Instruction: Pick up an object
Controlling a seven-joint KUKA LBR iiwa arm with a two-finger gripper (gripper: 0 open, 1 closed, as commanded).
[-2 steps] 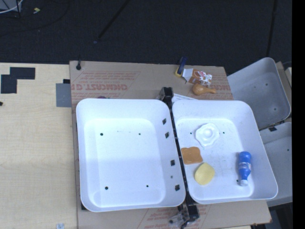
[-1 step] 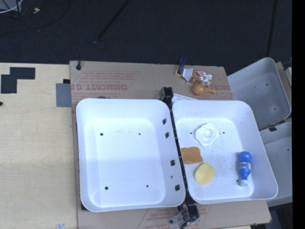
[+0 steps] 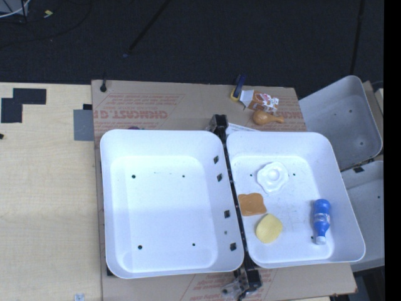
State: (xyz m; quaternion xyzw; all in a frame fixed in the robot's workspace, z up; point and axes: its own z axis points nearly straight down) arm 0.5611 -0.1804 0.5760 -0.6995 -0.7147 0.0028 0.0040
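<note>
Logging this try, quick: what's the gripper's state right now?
Gripper: cannot be told.
The bottle, egg, toast and yellow piece all lie in the right bin.

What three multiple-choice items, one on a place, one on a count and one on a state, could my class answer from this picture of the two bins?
1. Which bin holds the blue bottle?
A. the left bin
B. the right bin
C. neither; it lies on the cardboard

2. How many things lie inside the right bin?
A. two
B. four
C. six

3. How does the blue bottle rest?
A. lying on its side
B. standing upright on its base
C. leaning against the yellow piece

Answers:
1 B, as the bottle lies near the right bin's right wall.
2 B, as the bin holds the white fried egg, the brown toast slice, the yellow piece and the bottle.
3 A, as its whole length shows flat on the bin floor, apart from the other things.
</note>
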